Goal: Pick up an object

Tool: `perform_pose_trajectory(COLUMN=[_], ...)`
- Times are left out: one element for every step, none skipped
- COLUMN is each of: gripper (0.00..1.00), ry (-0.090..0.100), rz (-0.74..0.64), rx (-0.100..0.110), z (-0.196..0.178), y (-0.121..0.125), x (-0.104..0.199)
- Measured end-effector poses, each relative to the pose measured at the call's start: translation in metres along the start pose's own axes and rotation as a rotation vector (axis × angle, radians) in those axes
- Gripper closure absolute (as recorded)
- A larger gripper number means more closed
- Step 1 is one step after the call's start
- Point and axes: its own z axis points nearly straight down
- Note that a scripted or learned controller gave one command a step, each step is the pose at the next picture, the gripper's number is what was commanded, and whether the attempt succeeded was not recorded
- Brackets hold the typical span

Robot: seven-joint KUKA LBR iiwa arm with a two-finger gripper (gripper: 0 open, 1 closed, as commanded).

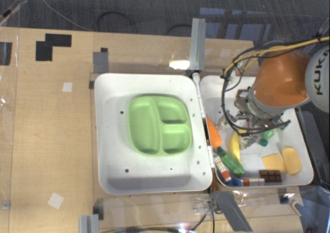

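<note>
hovering hand [252,133] over curved yellow banana [234,146], glossy white bin [304,172]

1. We see a light wooden bench [46,139] spanning the view under a clear sheet.
2. Two shallow white bins sit on it, touching side by side: the left bin [111,175] and the right bin [304,172].
3. Black angular patches [51,45] mark the bench near its far left corner.
4. Small pale square stickers [67,87] lie on the bare wood left of the bins.
5. A grey upright bracket [197,44] stands at the far edge where the bins meet.
</note>
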Motion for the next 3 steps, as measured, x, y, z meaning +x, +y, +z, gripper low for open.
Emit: perform_pose_trajectory(gripper=[0.00, 0.00, 0.00], ry=[-0.004, 0.001, -0.003], rz=[-0.011, 0.137, -0.047], rx=[0.008, 0.000, -0.001], z=[-0.001, 0.000, 0.002], y=[0.010, 0.009, -0.057], x=[0.008, 0.002, 0.035])
